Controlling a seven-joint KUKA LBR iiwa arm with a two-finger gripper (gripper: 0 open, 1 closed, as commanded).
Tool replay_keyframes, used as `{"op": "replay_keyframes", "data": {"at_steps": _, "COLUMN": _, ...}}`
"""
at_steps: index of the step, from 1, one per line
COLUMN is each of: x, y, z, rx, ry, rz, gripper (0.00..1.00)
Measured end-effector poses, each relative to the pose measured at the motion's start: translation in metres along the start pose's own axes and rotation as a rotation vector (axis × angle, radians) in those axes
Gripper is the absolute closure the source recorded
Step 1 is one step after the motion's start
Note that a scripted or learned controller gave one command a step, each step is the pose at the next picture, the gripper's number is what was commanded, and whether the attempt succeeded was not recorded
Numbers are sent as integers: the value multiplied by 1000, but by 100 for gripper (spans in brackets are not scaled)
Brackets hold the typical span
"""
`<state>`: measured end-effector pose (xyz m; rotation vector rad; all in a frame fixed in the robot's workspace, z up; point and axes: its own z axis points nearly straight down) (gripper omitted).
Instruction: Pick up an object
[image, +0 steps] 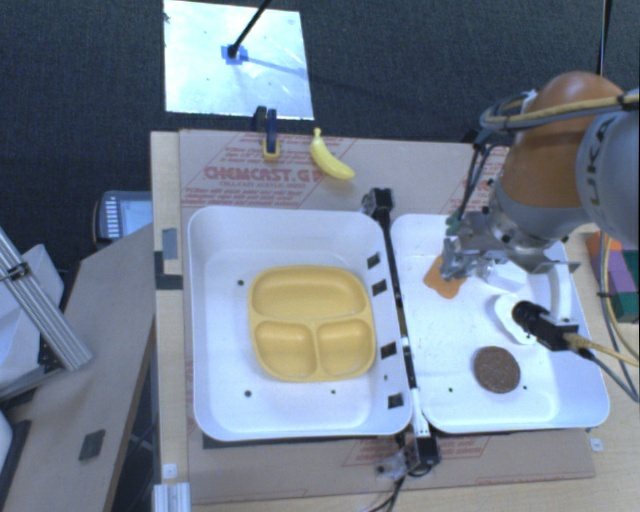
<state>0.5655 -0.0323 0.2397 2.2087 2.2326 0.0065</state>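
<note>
My gripper is low in the right bin, near its far left part. It stands right over a small flat orange piece, which pokes out below and to the left of it; part of the piece is hidden. A round brown disc lies on the bin floor nearer the front, well apart from the gripper.
The left bin holds a yellow divided plate. A yellow banana lies on the board behind the bins, beside a yellow and black clamp. A black divider runs between the two bins.
</note>
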Motion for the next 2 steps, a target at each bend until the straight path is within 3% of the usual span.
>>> {"op": "replay_keyframes", "data": {"at_steps": 1, "x": 57, "y": 14, "z": -6, "rx": 0, "ry": 0, "rz": 0, "gripper": 100}}
{"op": "replay_keyframes", "data": {"at_steps": 2, "x": 106, "y": 28, "z": 11, "rx": 2, "ry": -1, "rz": 2, "gripper": 100}}
